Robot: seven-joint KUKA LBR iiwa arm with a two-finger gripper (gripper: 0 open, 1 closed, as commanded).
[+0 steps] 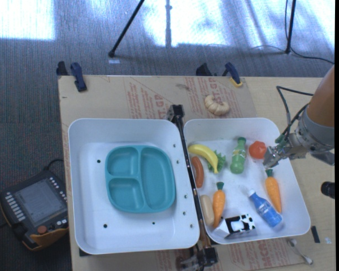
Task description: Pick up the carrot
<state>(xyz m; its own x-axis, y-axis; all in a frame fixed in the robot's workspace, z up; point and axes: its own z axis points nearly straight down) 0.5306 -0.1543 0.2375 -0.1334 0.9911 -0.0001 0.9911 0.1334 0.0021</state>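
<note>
Two carrots lie in the right bin (282,130). One carrot (273,191) rests near the right wall, green top pointing up the view. The other carrot (218,204) lies lower middle, beside a pale bread roll (207,208). My gripper (273,157) hovers over the right side of the bin, just above the right carrot's leafy end and to the right of a red tomato (257,149). I see nothing between its fingers.
The right bin also holds a banana (202,153), a hot dog (197,171), a green bottle (238,156), a blue bottle (265,209) and a black-and-white carton (239,224). A teal divided plate (140,178) sits in the left bin (85,134). A small gourd (216,104) lies on the bench.
</note>
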